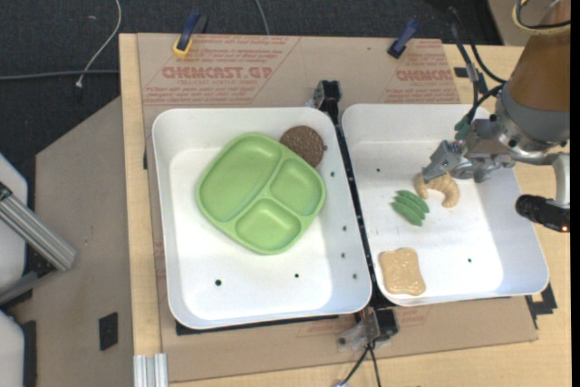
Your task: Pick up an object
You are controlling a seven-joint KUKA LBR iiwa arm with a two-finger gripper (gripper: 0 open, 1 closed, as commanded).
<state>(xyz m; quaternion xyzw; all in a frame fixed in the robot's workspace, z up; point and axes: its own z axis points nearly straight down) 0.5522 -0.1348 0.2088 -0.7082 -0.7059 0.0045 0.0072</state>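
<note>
- Nearest us, in the right bin, we see a tan bread slice lying flat by the front wall, well clear of the arm.
- A little farther in, a green pod lies on the bin floor, just beside the croissant and to its left.
- The croissant is our likely target: it sits mid-bin, directly under the gripper.
- The gripper hovers at the croissant's upper edge; we cannot tell how its jaws stand, and we see nothing held between them.
- We judge the grasp not yet made. The curved, uneven croissant could roll or slide out if the jaws close off-centre.
- The pod lies so near that a descent drifting left could nudge it or catch both items, spoiling a clean pick.
- A push down too hard could squash the croissant against the floor without a grip.
- In the left bin, a green tray rests tilted, with a brown patty touching its far rim; both are well apart from the arm and at no risk.
- Farthest, two blue clamps hold the board's back edge.
</note>
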